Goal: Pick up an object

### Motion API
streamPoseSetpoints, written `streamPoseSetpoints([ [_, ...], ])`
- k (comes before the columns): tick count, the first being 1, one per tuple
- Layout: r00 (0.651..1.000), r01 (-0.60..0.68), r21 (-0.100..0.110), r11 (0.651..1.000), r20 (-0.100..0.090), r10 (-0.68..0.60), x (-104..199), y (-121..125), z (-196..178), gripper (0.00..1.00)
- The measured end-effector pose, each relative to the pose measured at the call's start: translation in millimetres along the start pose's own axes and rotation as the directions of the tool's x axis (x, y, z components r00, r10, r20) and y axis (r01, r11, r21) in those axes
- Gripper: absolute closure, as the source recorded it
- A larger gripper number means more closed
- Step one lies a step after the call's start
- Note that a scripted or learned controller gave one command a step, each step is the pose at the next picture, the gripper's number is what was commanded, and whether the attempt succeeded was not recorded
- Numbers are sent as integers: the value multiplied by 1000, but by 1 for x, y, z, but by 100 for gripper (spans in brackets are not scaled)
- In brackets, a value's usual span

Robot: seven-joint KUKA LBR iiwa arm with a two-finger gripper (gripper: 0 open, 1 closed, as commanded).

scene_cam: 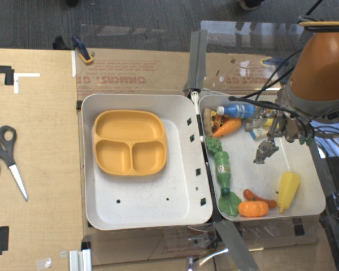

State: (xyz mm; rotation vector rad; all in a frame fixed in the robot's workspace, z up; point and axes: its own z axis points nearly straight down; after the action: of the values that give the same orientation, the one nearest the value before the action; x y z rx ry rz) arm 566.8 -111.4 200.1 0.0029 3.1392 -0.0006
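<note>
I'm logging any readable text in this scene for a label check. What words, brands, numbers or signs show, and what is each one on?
Red print on the cardboard behind the left bin: upside down and faint, too blurred to read for certain.
Blue bottle: label too small to read.
Green bottle: label too small to read.
Small packets by the gripper: print too small to read.
Nothing else legible.

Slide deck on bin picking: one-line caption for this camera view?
Gripper poised over the right bin of toy food; yellow divided plate in the left bin.
</note>
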Motion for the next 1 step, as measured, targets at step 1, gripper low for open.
streamPoseSetpoints([
  [1,999,-32,0,999,1,32,19,14,108,0],
])
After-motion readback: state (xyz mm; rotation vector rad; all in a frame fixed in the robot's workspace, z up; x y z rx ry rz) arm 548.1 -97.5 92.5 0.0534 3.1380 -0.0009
